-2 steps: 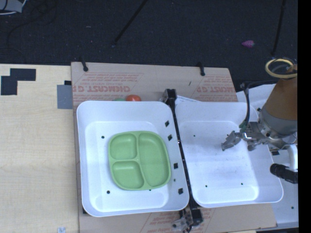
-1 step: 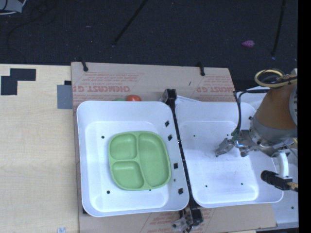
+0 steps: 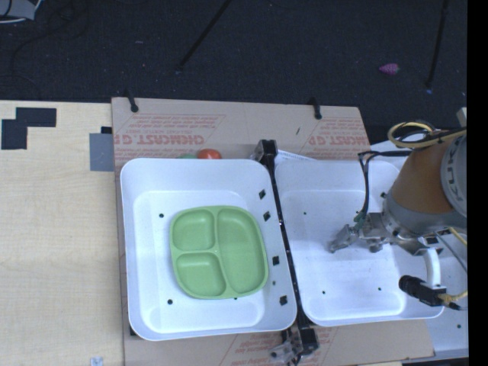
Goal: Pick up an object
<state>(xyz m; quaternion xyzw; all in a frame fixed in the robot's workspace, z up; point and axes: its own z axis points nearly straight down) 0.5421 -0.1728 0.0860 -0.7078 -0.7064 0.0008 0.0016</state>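
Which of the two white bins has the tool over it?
The right-hand shallow white bin: the arm's tool sits over its floor. The left-hand white bin differs in holding a light green, three-compartment plastic plate.

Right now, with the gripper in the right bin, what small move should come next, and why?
Probably a sideways move toward the left bin. The gripper sits low over bare white floor in the right bin, while the green plate, the one thing lying in a bin, is in the left one.

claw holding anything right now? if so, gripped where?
Nothing visible in the claw. It sits low over the right bin; the green plate lies untouched in the left bin.
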